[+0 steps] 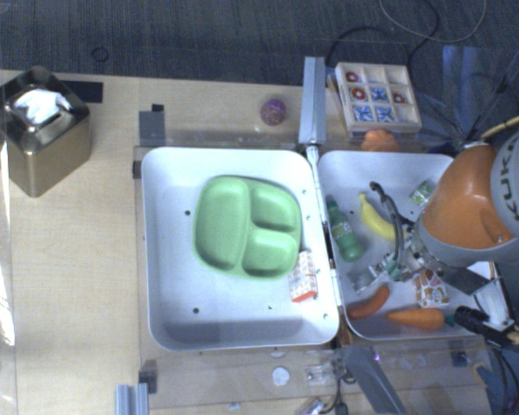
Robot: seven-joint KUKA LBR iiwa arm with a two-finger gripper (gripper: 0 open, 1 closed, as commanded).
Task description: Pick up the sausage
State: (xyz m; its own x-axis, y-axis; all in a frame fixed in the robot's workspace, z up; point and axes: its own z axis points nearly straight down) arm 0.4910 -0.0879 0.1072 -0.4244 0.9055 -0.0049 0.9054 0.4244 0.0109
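Apparently the gripper [387, 268] hung low in the right bin [329, 173], just above and to the right of the sausage [369, 302], and it was too small and cluttered to tell how it was set; nothing showed pinched in it. The sausage lay slanted near the bin's front edge, its lower end by the front-left corner, apart from the gripper, so the pick looked not yet made. Placing the gripper over that end seemed meant to line up a drop onto it. Right of the sausage lay a carrot [415, 318], close enough to be nudged or grabbed by mistake. Behind the sausage stood a green bottle [343, 234] and a banana [377, 220]. Right of it, the orange band [465, 201] of the arm hid part of the bin. Left of the sausage, in the other bin [156, 266], a green tray [245, 225] and a small carton [304, 277] lay well clear.
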